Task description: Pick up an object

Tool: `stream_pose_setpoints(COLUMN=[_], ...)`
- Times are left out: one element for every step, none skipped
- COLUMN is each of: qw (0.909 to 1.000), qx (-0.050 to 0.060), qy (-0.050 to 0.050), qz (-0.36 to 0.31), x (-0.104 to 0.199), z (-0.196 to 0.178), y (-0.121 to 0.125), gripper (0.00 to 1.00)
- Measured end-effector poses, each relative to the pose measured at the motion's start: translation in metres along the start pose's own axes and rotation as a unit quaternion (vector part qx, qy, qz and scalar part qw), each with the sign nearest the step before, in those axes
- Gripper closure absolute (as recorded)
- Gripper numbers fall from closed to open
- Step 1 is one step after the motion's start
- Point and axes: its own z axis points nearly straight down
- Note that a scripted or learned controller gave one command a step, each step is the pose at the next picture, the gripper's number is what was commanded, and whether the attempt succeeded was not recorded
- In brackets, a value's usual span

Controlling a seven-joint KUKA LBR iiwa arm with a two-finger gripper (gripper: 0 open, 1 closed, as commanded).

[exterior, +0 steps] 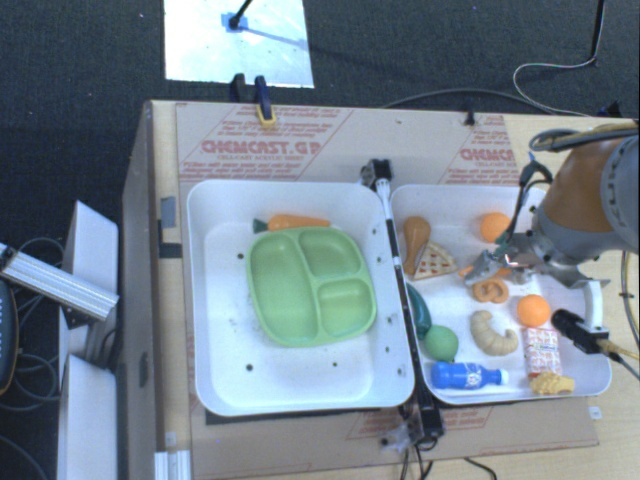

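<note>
Bearing two white bins [215, 298] — a printed board [300, 138] on dark carpet [80, 58].

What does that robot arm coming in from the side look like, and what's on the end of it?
The arm is thick and rounded, grey with a broad orange band above the wrist. Thin cables loop over its top. At its tip sits a small metallic claw with two fingers.
</note>
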Motion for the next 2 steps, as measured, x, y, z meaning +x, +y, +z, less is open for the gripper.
stream_pose_setpoints(qw=[1.0000, 1.0000], qx=[0.000, 0.000], qy=[0.000, 0.000], qz=[0.000, 0.001], x=[-0.004, 0.002], z=[-0.001, 0.000], y=[0.003, -0.010], gripper=[0.00, 0.00])
